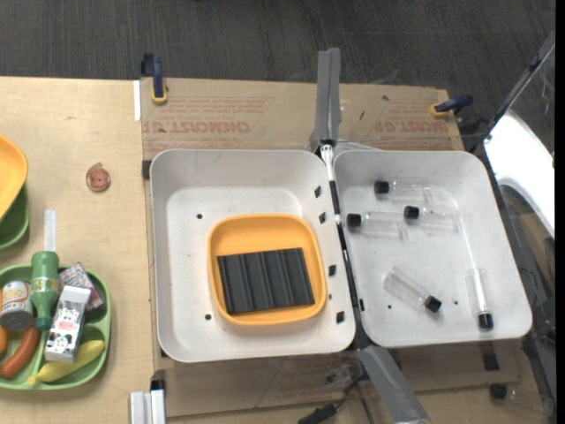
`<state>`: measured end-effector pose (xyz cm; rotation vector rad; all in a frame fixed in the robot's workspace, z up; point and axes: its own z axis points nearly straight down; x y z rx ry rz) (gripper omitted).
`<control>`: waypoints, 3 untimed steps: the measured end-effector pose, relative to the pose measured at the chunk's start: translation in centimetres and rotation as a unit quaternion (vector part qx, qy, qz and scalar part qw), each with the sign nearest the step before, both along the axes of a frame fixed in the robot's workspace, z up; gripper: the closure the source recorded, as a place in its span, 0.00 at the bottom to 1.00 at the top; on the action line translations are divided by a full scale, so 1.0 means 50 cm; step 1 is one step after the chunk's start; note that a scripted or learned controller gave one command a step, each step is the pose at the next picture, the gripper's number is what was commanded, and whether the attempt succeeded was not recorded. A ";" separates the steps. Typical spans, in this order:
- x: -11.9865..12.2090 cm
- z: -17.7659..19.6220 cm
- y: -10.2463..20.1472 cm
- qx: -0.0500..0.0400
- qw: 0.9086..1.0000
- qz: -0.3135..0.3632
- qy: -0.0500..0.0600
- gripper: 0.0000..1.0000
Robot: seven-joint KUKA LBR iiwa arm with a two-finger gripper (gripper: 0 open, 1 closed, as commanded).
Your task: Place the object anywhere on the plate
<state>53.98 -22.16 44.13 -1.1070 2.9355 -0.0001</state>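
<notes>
An orange square plate (265, 228) lies in the middle of the left white bin (177, 237). A black ridged slab (266, 280) rests flat on the plate and covers most of its floor. In the right white bin (494, 237) lie several clear vials with black caps: one near the back (402, 187), one at the left (374, 224), one toward the front middle (411, 290) and one at the front right (478, 295).
A green tray (93, 360) of toy food and a green bottle (44, 285) sit at the bench's left, with an orange bowl (9, 179) behind. A small pink disc (98, 177) lies on the wood. A grey post (327, 95) stands behind the bins.
</notes>
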 end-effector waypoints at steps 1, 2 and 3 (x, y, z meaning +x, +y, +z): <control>-0.060 0.000 0.000 0.000 0.989 0.151 0.001 1.00; 0.086 -0.001 0.001 0.000 0.980 0.199 0.000 1.00; -0.058 0.000 0.000 0.000 0.936 0.352 0.001 1.00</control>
